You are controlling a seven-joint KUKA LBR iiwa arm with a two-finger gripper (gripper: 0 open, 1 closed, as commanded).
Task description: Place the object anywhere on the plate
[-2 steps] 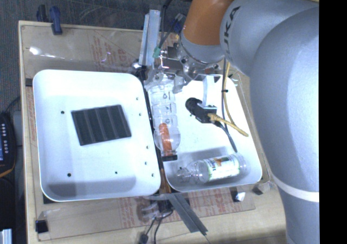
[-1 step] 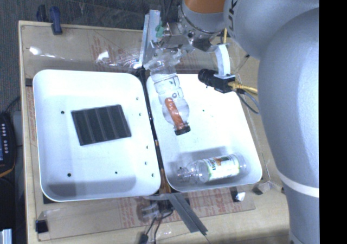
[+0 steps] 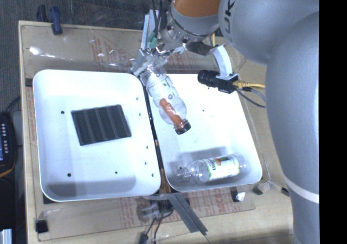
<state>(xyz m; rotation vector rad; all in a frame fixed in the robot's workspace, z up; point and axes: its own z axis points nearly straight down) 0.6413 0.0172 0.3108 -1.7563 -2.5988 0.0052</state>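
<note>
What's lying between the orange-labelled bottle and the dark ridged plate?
Camera view: bare white floor of the left bin and the bins' adjoining rims separate the bottle from the plate.

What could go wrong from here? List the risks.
1. The gripper seems to hold the clear bottle with the orange label by one end, cap hanging down, so it may slip or swing.
2. The dark ribbed plate lies in the left bin; the hanging bottle could catch the bin rims on crossing.
3. A second bottle lies below.
</note>
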